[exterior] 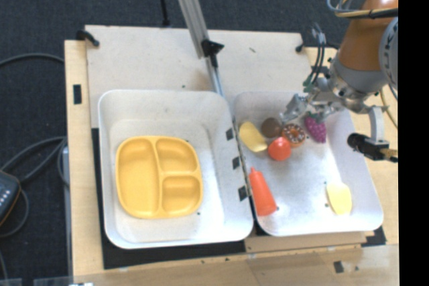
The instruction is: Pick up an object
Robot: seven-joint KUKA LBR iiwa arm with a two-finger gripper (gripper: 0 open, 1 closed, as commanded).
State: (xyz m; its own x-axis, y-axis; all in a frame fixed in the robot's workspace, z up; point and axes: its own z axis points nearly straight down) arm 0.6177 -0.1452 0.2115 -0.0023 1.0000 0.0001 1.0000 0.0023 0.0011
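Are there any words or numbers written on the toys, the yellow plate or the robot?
None can be read.
Yellow divided plate: plain, no text.
Toy food in the right bin, such as the orange carrot and the red ball: no labels seen.
Robot arm: any marking is too small and blurred to read.

— The bins (167, 100)?
— Matt white plastic, lightly speckled. The yellow tray (159, 176) looks like smooth plastic.
— And the bench (147, 53)?
— Pale, matt board; the slanted pole (191, 0) is ribbed metal.
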